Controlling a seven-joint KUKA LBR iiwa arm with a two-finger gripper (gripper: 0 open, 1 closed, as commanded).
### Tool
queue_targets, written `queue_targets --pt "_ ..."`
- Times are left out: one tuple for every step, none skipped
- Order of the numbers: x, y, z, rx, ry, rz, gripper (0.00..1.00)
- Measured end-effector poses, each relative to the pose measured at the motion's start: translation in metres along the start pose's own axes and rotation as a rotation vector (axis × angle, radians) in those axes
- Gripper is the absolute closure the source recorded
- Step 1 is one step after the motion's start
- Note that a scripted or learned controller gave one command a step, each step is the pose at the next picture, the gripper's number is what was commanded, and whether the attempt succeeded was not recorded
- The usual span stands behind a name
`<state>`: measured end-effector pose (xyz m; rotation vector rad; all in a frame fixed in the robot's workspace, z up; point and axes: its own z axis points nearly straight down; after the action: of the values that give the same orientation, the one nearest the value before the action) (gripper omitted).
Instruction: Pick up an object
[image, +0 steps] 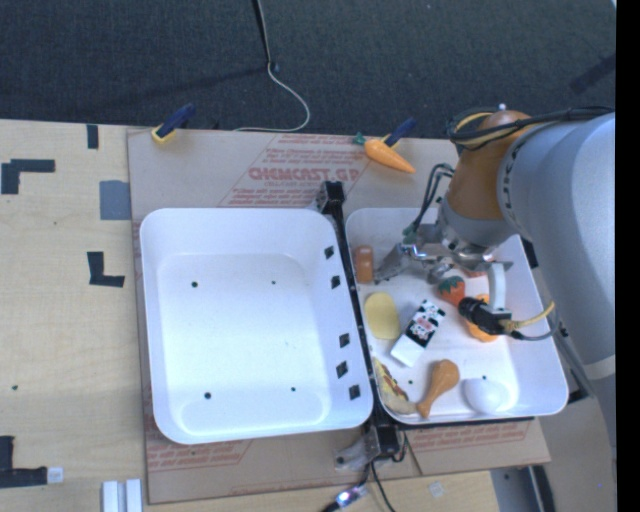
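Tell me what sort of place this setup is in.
Probably a robotics lab bench for grasping trials. A grey arm reaches over two white bins clamped to a cardboard sheet, and the right bin holds toy items such as a drumstick and a white egg.

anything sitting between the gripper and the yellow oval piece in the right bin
Nothing visible does. The gripper hangs over the upper part of the right white bin, and the flat yellow oval piece lies just below and to its left on bare bin floor. The small brown cylinder stands off to the side.
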<state>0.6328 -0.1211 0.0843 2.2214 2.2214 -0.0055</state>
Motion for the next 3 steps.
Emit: queue_targets --pt "0.008 -0.084 0.0 0.003 0.003 0.001 0.0" --pt "0.02 -0.046 0.0 -0.002 0.002 -0.003 0.0" --pt "-0.012 -0.059 0.0 -0.002 0.002 0.0 0.0"
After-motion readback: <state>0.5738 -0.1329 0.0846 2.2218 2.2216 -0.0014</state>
